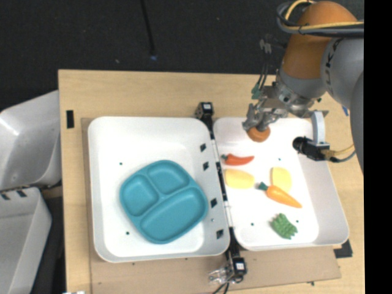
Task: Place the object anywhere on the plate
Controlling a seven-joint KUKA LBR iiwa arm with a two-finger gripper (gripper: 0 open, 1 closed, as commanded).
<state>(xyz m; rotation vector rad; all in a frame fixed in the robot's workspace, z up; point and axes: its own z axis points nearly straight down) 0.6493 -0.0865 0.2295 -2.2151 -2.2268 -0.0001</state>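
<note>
Where the right bin's (324,225) far edge runs, claw (258,129) pinching orange ball (260,134), plate (163,200) unobstructed.

This is a robotics lab, set up for testing rather than for living or cooking. A pale wooden bench (153,87) stands against a black backdrop and bears two shallow white bins (104,164) clipped together side by side. An industrial arm (318,41) with exposed cables reaches over them. The food (269,188) in the right bin is toy plastic, and a blue divided plate (162,201) lies in the left.
</note>
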